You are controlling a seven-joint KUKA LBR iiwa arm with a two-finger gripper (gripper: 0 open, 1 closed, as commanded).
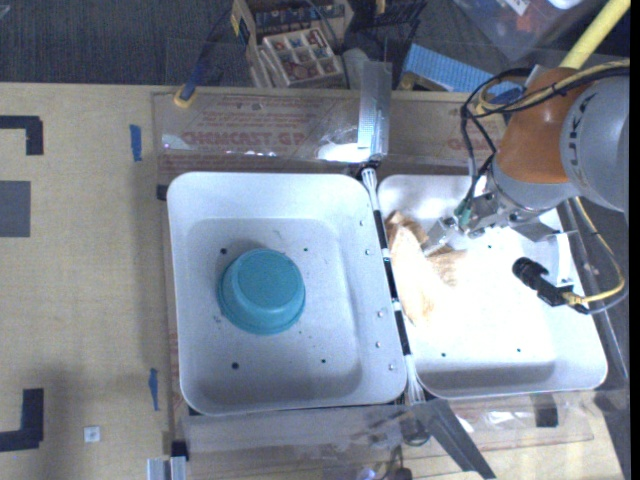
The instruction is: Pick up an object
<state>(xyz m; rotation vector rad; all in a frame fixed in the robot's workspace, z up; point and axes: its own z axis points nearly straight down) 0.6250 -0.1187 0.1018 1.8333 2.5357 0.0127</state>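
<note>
Grey metal at the end of my arm is hanging low over the right bin, with the gripper reaching toward that bin's left wall; I cannot tell how far the fingers are standing apart, nor whether anything is sitting between them, because glare is washing that area out. Just below and to the left of the gripper, a pale tan, crumpled-looking object is lying along the left side of the right bin, close against the dividing wall; its upper end is lying right by the gripper, though I cannot tell whether the two are touching. Above the wrist, the orange band is tilting in from the right; a black cable fitting is hanging over the bin's right part. Further out, the left bin is holding a teal bowl, sitting upside down near its middle, well apart from the arm; both bins are resting side by side on the light wooden tabletop.
</note>
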